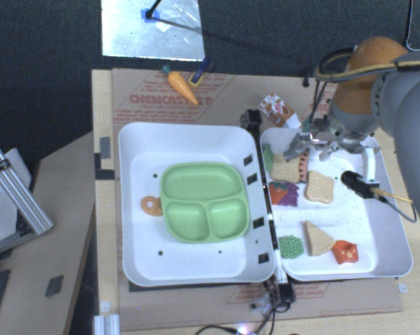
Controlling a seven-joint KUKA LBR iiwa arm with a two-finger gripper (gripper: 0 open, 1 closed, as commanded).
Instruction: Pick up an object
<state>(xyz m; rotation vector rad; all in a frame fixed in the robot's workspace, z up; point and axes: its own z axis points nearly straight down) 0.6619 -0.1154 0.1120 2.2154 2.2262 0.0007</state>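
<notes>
Toast (285, 170) just beneath tool (298, 147)

floor: dark carpet (42, 54) around my bench; 12 o'clock: shiny metal plate (153, 19) | 9 o'clock: tan side table (56, 208); aluminium rails (11, 194)

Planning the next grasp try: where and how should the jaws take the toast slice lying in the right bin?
Probably from straight above, closing across its two long flat sides. The toast slice lies flat on the right bin floor, with bare floor on its right. The purple piece sits close on its left, so that side is tighter. The gripper is just above it in the view.
</notes>
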